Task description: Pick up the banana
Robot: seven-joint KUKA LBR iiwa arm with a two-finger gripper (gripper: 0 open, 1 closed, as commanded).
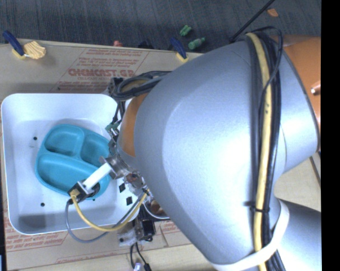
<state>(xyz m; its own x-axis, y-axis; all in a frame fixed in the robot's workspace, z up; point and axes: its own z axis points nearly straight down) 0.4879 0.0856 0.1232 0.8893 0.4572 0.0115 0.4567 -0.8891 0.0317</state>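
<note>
Where the arm [215, 151] hangs, blue divided dish [65, 154], white bin [20, 114]

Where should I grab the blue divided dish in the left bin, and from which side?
Probably pinch the blue plastic divided dish by its raised left rim, coming straight down: it lies flat in the white bin, and the grey arm covers its right side.

A divided dish [68, 157] lies in the left bin [17, 112], toward its right wall. The bin sits on a board [74, 66], with a clamp [14, 44] at the board's far left corner. The arm [215, 151] reaches over the bin's right edge
</note>
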